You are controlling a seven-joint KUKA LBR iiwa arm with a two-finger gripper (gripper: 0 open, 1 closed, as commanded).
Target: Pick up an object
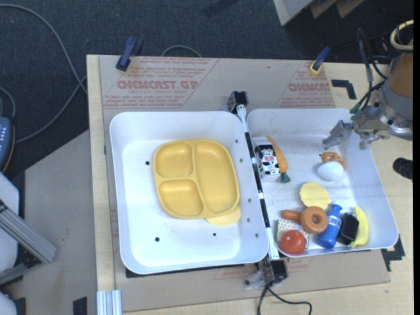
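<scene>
Scanning left to right, you see the yellow divided plate (195,178) alone in the left bin (131,136), the pickable clutter crowding the right bin's (377,176) near corner, and the gripper (351,131), jaws apart and empty, hovering beyond the white egg (330,170).

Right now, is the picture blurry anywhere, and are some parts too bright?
In the camera view, the gripper and arm at the right look soft and smeared, while the yellow tray is fairly sharp. The white bins are bright and a bit washed out, so the white egg nearly blends in. Shadows are faint, and the dark floor at the top shows little detail.
</scene>
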